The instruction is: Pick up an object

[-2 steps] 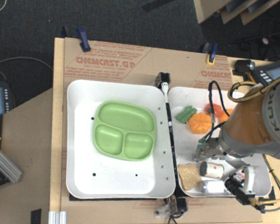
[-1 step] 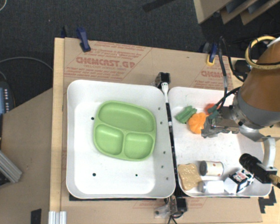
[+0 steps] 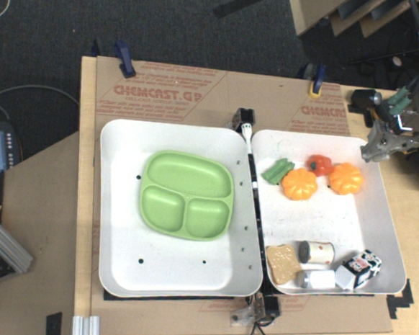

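The right bin [image 3: 379, 220] holds two orange pumpkin-like toys [image 3: 299, 184] [image 3: 346, 179], a red tomato [image 3: 319, 164] and a green pod [image 3: 277, 170] near its far side. Along its near edge lie a tan cracker [image 3: 283, 263], a small can [image 3: 316, 252], a white piece [image 3: 319, 280] and a black-and-white cube [image 3: 363, 267]. My gripper [image 3: 382, 144] hangs at the right bin's far right corner, just outside the rim, with nothing seen between its fingers. It stands about a hand's width right of the nearer pumpkin.
The left bin [image 3: 116, 250] bears a green divided plate [image 3: 187, 195]. A black clamp [image 3: 243, 119] sits between the bins at the far side. Blue [image 3: 124, 59] and yellow [image 3: 317, 83] clips hold the cardboard base. Cables run at the front edge [image 3: 268, 334].
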`<state>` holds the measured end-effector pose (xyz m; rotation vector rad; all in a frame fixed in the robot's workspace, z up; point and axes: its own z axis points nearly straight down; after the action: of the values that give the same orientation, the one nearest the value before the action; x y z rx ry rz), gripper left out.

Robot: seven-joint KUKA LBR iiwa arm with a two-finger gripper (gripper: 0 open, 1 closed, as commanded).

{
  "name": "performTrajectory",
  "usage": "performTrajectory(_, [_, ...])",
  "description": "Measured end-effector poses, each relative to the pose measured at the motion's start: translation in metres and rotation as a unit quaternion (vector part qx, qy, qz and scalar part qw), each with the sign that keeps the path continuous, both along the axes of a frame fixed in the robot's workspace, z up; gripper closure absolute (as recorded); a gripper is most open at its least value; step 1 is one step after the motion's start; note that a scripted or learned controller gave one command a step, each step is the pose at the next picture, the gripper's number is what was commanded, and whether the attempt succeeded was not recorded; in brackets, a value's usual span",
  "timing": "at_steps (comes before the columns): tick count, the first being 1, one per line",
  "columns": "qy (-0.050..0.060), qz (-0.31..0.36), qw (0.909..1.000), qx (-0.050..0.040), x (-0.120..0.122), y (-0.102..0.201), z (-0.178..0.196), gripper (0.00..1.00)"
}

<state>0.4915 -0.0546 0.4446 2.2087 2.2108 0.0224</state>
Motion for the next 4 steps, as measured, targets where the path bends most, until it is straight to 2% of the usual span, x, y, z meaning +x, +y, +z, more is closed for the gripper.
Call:
performTrajectory(1, [0.004,0.002,1.0000,0.0011,-0.012,0.040,0.086,1.00])
performTrajectory(2, [0.012,-0.001,0.9999,0.0008,-0.012,0.037,0.069,1.00])
performTrajectory(3, [0.008,0.002,1.0000,0.0011,-0.012,0.076,0.092,1.00])
performTrajectory(4, [0.013,-0.001,0.9999,0.0005,-0.012,0.070,0.071,1.00])
